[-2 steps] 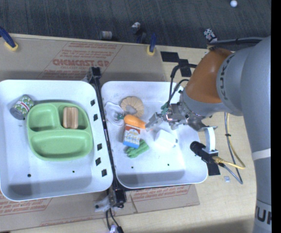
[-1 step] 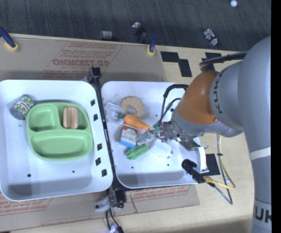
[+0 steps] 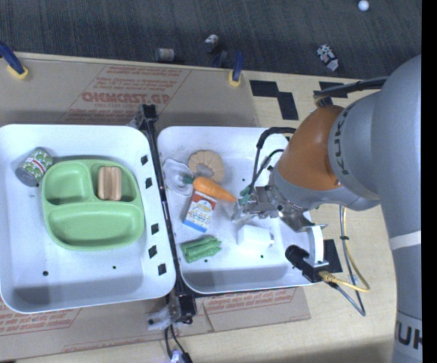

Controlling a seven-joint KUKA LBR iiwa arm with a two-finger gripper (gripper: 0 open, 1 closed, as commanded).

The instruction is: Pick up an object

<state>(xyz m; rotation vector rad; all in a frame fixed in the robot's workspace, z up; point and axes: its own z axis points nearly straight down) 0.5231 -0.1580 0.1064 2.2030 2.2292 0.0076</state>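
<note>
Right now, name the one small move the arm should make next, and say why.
Probably shift the pincer slightly toward the carrot and lower it. The pincer sits in the right bin just beside the carrot and the small carton, with nothing visibly between its tips.

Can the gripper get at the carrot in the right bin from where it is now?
Probably yes. The gripper hangs over the right bin, just right of the carrot. Nothing lies on top of the carrot, though the small carton touches its lower side and may crowd a finger.
</note>
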